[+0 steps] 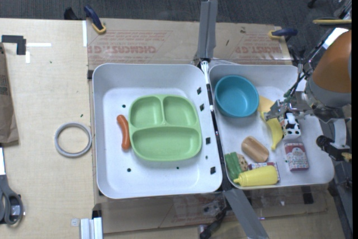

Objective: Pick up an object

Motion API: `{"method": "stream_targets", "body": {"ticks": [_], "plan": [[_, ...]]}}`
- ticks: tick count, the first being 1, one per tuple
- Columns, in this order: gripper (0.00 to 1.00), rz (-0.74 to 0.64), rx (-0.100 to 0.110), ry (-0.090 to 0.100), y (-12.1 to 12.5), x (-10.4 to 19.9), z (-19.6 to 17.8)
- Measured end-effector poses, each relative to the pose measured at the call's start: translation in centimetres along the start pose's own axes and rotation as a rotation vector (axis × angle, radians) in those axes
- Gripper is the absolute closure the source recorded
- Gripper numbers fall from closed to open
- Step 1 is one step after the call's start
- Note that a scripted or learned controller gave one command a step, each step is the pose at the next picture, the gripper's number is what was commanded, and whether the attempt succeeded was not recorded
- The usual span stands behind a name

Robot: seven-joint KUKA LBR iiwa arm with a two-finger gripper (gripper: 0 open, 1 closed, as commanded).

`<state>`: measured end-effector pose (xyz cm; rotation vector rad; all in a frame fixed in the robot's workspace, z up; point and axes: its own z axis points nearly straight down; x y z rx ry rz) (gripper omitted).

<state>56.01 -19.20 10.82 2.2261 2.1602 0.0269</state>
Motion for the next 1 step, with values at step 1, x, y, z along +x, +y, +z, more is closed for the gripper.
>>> {"method": "stream_targets", "body": {"ticks": [1], "plan": [[0.00,0.092,0.042,0.012,1.04,2.28,-7.68]]}}
